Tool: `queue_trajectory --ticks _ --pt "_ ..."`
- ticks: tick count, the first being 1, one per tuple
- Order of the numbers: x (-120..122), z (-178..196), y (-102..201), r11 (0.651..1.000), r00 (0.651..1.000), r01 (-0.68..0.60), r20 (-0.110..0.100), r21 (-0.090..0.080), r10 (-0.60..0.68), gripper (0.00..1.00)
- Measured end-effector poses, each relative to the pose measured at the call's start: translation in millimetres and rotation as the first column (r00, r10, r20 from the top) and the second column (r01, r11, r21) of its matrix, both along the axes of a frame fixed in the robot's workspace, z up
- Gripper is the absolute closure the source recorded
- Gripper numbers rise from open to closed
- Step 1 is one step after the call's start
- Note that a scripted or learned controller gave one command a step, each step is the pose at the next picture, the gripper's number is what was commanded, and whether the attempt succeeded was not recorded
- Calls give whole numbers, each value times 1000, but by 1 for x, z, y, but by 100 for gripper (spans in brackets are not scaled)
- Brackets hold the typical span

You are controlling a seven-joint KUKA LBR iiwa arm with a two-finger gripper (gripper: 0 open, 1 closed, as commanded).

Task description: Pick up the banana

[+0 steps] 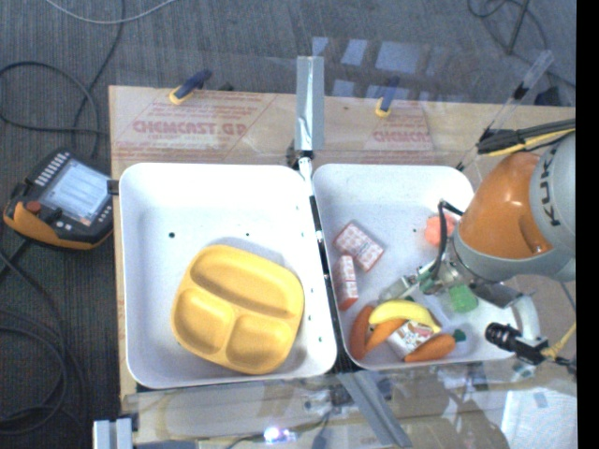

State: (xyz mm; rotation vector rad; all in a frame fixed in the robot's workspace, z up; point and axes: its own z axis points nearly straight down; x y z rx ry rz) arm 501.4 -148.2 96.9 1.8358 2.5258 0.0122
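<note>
Looking down at the bench (pixel 131 129): two white bins side by side. The left bin (pixel 150 213) holds a yellow compartment tray (pixel 239 308), lying flat. The right bin (pixel 393 190) has the clutter.

The banana (pixel 402 313) sits near the front edge of the right bin, curved, lying flat. It's packed in tight: an orange carrot-like piece (pixel 359 330) touches its left end, a small printed carton (pixel 404 338) sits just below it, and another carrot (pixel 432 348) is beside that. Further back there's a pink checked packet (pixel 359 244) and a small red-and-white tube (pixel 347 282) along the divider.

The arm (pixel 510 218) comes in from the right, with its orange band over the right side of the bin. The hand (pixel 432 280) is low, just behind and to the right of the banana, near a green piece (pixel 462 298). Can't tell if it's open or closed, since the wrist blocks the view. Nothing visibly held.

My read: this is the approach step, with no grasp yet. Next, it needs a small shift toward the front-left to centre over the banana, then a straight descent. The risk is catching the carton or carrot along with it.
</note>
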Motion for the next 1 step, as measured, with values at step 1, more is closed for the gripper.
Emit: queue_trajectory --ticks 1 --pt "34 -6 -22 965 965 261 -16 11 -261 0"
